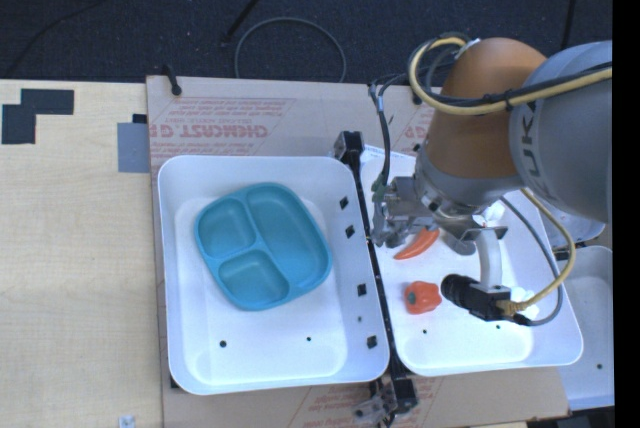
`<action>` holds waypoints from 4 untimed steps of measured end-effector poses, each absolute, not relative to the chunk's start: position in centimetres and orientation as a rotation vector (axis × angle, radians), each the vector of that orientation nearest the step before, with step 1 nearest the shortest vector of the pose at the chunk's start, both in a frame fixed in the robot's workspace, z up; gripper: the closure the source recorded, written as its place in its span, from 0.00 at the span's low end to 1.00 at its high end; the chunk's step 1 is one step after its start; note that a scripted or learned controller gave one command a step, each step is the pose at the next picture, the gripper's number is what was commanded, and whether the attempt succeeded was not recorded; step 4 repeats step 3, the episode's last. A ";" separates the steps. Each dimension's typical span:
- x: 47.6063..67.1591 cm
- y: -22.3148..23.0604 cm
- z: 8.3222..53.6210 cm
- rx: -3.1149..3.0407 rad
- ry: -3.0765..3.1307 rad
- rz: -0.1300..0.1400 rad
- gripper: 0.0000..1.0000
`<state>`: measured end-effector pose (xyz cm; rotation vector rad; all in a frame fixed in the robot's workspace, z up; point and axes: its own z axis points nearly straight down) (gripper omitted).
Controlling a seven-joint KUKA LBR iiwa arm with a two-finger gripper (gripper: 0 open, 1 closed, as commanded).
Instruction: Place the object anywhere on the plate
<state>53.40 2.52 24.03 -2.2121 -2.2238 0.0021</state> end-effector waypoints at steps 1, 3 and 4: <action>52.4 7.5 22.7 -2.214 -2.222 0.005 1.00; 49.7 18.5 22.3 -2.212 -2.224 0.008 1.00; 49.7 18.5 22.3 -2.212 -2.224 0.008 1.00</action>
